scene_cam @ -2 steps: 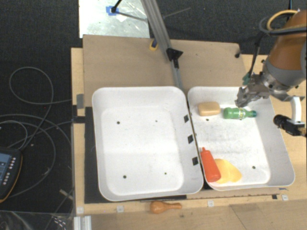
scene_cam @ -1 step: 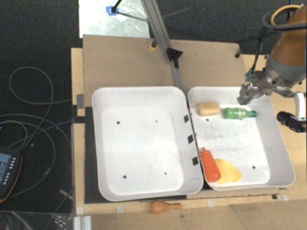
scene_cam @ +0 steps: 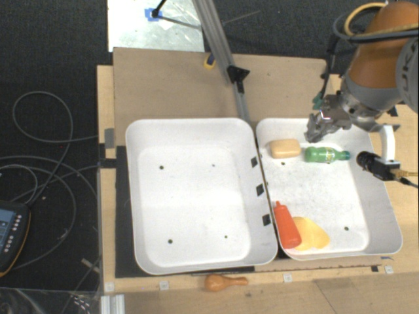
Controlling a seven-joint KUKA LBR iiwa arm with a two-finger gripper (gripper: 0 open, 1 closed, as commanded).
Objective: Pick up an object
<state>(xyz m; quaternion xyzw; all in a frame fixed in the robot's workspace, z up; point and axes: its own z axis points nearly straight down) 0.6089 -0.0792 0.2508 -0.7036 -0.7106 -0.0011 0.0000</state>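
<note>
While the arm leans in from the right, the scene runs like this, left to right:

Bench (scene_cam: 177,84): one flat slab of brown board, matte, carrying both bins.

Left bin (scene_cam: 141,136): one shallow white plastic tray with rounded corners, its floor finely speckled and dotted with four small dark holes.

Wooden piece (scene_cam: 226,281): one small tan pear-shaped object, smooth, lying on the bench edge just in front of the left bin.

Right bin (scene_cam: 383,231): one matching white tray, touching the left bin along the middle seam, where three small black clips sit.

Red bottle (scene_cam: 285,224): one glossy orange-red squeeze bottle with a narrow nozzle, lying along the right bin's near-left wall.

Yellow object (scene_cam: 313,234): one soft-edged, rounded yellow lump, touching the red bottle's right side.

Beige block (scene_cam: 285,148): one pale tan, rounded rectangular block, matte, near the right bin's far-left corner.

Green bottle (scene_cam: 325,154): one small translucent green bottle on its side, just right of the beige block.

Gripper (scene_cam: 316,131): grey metal, tips pointing down-left, hovering above the gap between beige block and green bottle; nothing seen between the fingers, and whether they are spread or closed cannot be told.
</note>
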